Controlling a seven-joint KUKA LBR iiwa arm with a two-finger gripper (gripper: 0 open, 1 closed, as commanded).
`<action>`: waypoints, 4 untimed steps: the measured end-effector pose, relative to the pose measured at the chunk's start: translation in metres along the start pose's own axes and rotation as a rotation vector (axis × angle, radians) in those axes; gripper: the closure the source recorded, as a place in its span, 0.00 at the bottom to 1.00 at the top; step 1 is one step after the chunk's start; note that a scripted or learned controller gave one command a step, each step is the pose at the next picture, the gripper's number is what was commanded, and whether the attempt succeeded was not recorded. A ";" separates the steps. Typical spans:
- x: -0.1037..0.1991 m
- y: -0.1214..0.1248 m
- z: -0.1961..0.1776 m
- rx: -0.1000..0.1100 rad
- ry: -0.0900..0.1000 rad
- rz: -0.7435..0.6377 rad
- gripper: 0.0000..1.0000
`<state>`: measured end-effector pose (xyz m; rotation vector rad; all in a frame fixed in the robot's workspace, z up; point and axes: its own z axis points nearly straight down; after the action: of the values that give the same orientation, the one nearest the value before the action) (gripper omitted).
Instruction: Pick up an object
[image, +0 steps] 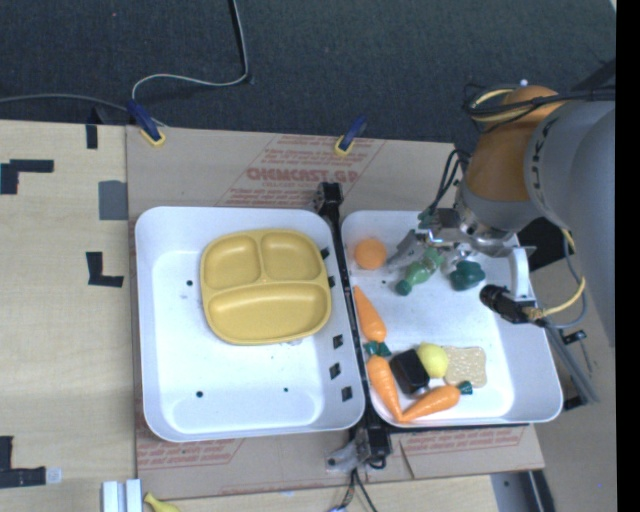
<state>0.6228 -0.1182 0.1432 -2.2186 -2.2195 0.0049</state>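
The pincer (428, 247) is seen low in the right white plastic bin (530, 380), at the upper part of it, beneath the grey arm with its orange band (500, 160). How far it is parted cannot be told; the metal parts are bunched together over the toys, and nothing is clearly shown between them.

Right under the pincer, toward its 7 o'clock, a small dark green plastic vegetable (418, 272) is found, touching or just beside the tips. Its long axis is judged to run from 7 to 1 o'clock. This is taken as the likely target, since it lies nearest. At 3 o'clock a teal rounded toy (466, 274) is sitting, just beside. At 9 o'clock a small orange ball (370, 253) is noted, near the bin's left wall.

Further out, at 6 o'clock, well apart, a cluster is laid: plastic carrots (370, 316), a black block (409, 371), a yellow lemon-like toy (433, 359) and a tan cracker-like slab (467, 364).

Out at 9 o'clock, in the left white bin (160, 330), a yellow divided plastic tray (265, 285) is resting.
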 end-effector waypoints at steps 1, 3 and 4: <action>0.013 0.001 0.057 -0.006 -0.001 -0.001 0.00; 0.020 -0.078 0.057 -0.010 -0.003 0.000 0.00; 0.019 -0.078 0.047 -0.011 -0.004 0.001 1.00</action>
<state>0.5448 -0.0991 0.0962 -2.2267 -2.2259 -0.0028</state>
